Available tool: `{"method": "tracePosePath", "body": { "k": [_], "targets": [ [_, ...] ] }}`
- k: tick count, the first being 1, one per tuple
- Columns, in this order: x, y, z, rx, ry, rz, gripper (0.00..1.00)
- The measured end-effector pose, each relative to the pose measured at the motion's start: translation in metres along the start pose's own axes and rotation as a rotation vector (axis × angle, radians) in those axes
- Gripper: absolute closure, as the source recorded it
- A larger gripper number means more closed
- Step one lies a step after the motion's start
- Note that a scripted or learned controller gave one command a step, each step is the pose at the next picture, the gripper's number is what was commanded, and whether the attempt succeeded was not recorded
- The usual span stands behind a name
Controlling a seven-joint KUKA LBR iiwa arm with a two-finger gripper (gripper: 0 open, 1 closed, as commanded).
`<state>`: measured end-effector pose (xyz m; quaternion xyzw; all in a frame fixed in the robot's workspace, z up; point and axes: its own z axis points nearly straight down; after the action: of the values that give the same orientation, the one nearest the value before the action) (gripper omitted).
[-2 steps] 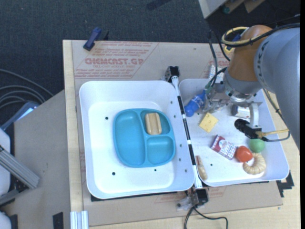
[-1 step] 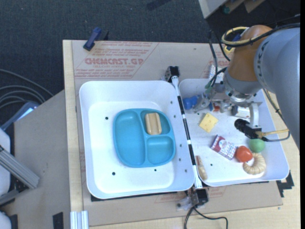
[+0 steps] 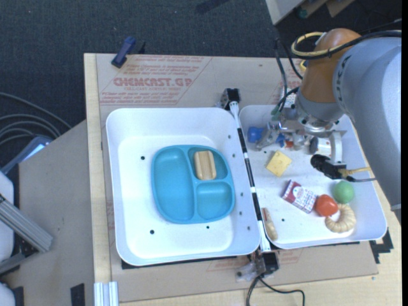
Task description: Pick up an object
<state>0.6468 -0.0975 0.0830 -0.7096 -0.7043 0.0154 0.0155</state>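
Robotics lab: a grey arm [image 3: 376, 75] is hanging over a bench [image 3: 102, 107] bearing two white bins [image 3: 131, 139], cables [image 3: 25, 116] lying on carpet [image 3: 64, 11].

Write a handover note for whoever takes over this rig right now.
Gripper: low over the far end of the right bin, between the blue piece and the wedge. No grasp can be seen.
Also in the right bin: packet, tomato, green ball, ring, roll by the left wall.
Left bin: tray with bread in one compartment.
Done: nothing visibly lifted.
Left: grasp and lift one object; the wedge and the blue piece look nearest.
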Motion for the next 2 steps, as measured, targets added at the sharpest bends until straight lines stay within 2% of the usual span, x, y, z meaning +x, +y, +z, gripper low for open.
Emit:
{"method": "tracePosePath", "body": {
  "k": [1,2],
  "targets": [
    [-0.0023,0.0028,-0.0117,-0.022,-0.009,0.001,1.0],
    [-0.004,0.0014,-0.011,-0.016,-0.011,0.002,0.0]
  ]
}}
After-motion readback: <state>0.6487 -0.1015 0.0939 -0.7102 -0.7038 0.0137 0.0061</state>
